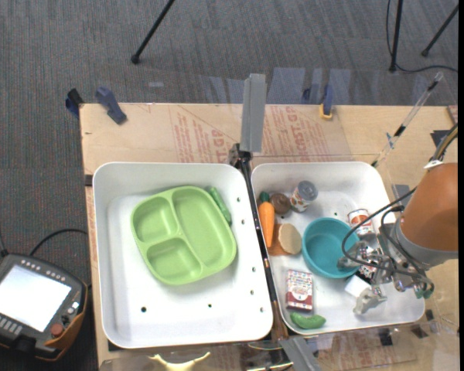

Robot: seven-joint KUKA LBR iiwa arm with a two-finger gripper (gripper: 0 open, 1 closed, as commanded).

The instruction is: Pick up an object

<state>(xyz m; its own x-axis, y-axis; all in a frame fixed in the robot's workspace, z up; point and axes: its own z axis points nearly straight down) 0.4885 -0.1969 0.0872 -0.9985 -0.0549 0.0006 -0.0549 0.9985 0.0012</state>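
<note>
Objects for picking all lie in the right bin (pixel 336 168), and the gripper (pixel 379 280) hovers low over that bin's near right corner, just beside the teal bowl (pixel 325 246). I cannot tell from where I stand whether it is spread or clenched, and nothing plainly sits in its grasp.

Nearest the front edge lies a small green pod (pixel 308 321), and just behind it a flat red packet (pixel 299 288). A pale scrap (pixel 369 301) lies right under the gripper. Further back, the bowl takes the middle of the bin, with a round tan piece (pixel 289 239) and a carrot (pixel 266 224) along the left wall, then a brown knob (pixel 281 203) and a small tin (pixel 302 195) towards the far side. A little red-marked can (pixel 359 219) stands behind the bowl's right rim.

To do this well, I'd judge the arm should commit to one target, centre over it, and keep clear of the bowl's rim and the bin wall while descending.

The left bin (pixel 108 207) carries a green divided plate (pixel 184 234).
</note>
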